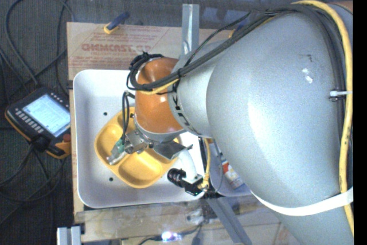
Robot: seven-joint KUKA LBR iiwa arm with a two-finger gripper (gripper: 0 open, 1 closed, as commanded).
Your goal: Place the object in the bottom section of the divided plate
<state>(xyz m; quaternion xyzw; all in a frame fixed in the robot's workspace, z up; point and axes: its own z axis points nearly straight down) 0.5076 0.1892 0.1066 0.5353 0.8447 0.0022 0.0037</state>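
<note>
A yellow divided plate [123,160] lies in the left white bin [92,100], its sections partly covered by the arm. The arm's orange band [153,94] and wrist hang directly over the plate. The gripper [118,149] points down at the plate's middle, near the ridge between sections. A small greenish piece shows at its tip, but I cannot make out what it is or whether it is held.
The big grey arm body [275,112] covers the right bin and most of the right side. A small object with red marks [230,174] peeks out below the arm. A teach pendant [40,117] lies left of the bench, and a brown board [114,49] sits behind the bin.
</note>
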